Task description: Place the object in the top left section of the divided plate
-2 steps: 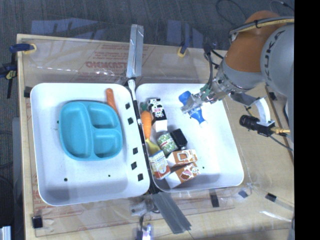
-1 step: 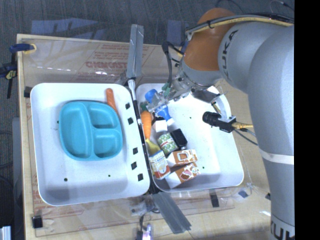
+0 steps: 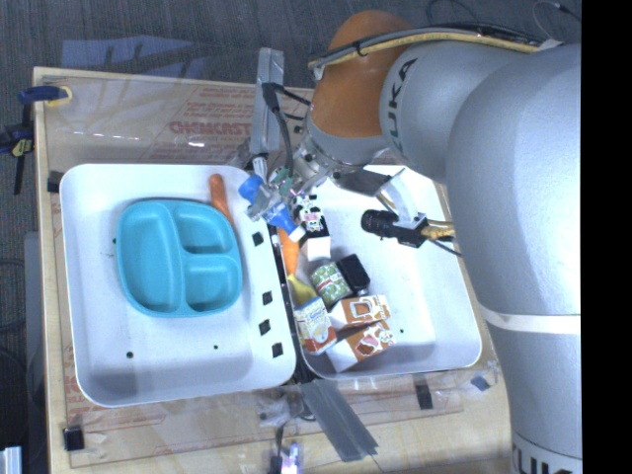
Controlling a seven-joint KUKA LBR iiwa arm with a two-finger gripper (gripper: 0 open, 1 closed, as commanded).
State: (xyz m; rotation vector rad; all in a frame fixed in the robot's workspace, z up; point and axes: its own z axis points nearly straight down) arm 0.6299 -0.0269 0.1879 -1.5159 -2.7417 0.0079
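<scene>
While the gripper (image 3: 279, 194) hangs over the seam between the bins, I cannot tell its state. An orange carrot (image 3: 218, 195) lies in the left bin (image 3: 89, 363), touching the blue divided plate's (image 3: 181, 257) far right rim.

Two white bins (image 3: 148, 363). One blue divided plate (image 3: 180, 257). Two orange carrots (image 3: 218, 195), one per bin. Roughly five small food cartons (image 3: 331, 284) in right bin.
</scene>
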